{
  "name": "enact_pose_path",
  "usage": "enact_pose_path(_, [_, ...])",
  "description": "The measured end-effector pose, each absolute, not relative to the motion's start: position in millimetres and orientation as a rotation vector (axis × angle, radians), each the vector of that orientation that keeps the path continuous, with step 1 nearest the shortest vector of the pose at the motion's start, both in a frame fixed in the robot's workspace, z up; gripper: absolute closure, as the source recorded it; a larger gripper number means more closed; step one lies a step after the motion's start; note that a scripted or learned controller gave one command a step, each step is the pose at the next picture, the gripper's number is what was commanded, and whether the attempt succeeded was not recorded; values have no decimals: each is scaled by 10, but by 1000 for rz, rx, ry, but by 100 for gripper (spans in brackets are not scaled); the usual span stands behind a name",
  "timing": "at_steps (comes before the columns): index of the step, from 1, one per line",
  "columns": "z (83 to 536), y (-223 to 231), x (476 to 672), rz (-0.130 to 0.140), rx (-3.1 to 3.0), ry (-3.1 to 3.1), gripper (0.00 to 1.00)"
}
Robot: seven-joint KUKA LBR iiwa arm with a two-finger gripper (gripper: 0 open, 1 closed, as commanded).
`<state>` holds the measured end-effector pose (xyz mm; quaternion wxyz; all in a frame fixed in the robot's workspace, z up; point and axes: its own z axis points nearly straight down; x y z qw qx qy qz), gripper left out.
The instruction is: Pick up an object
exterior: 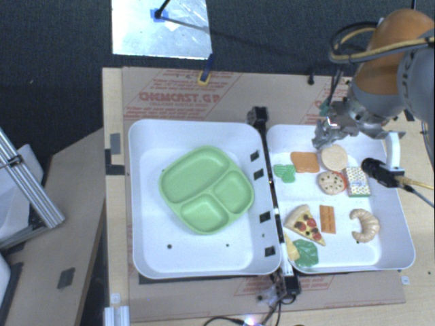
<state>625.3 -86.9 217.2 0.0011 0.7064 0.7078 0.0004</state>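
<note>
**Gripper over far edge of right bin, toy food below**

Currently the arm [391, 53], grey with its orange band, reaches in from the right and ends in the gripper [326, 136] at the far side of the right bin [401, 250]. Finger state: cannot tell; they are small and dark against the bin, and nothing is visibly held between them.

Right bin contents, all toy food, lying loose:
- round tan cracker [334, 158], just below and beside the gripper tip
- orange slab [305, 161], left of the cracker, nearly touching it
- green leafy piece [283, 174], at the bin's left wall
- chocolate-chip cookie [331, 182], under the cracker
- small printed packet [357, 180], right of the cookie
- pizza slice [305, 224], lower centre
- orange wafer strip [327, 219], just right of the pizza slice
- croissant [365, 225], towards the right wall
- green-and-yellow piece [302, 251], near corner, type unclear

Left bin [149, 250] holds one green three-compartment plate [206, 189], roughly central and lying flat.

Both bins sit side by side on a cardboard sheet [177, 94] on the worktop [75, 182]. A shiny foil square [161, 19] lies beyond the cardboard.
</note>
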Motion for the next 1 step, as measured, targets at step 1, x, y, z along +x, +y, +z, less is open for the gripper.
enact_pose_path(1, [2315,-895,6266,4,2214,2224,100])
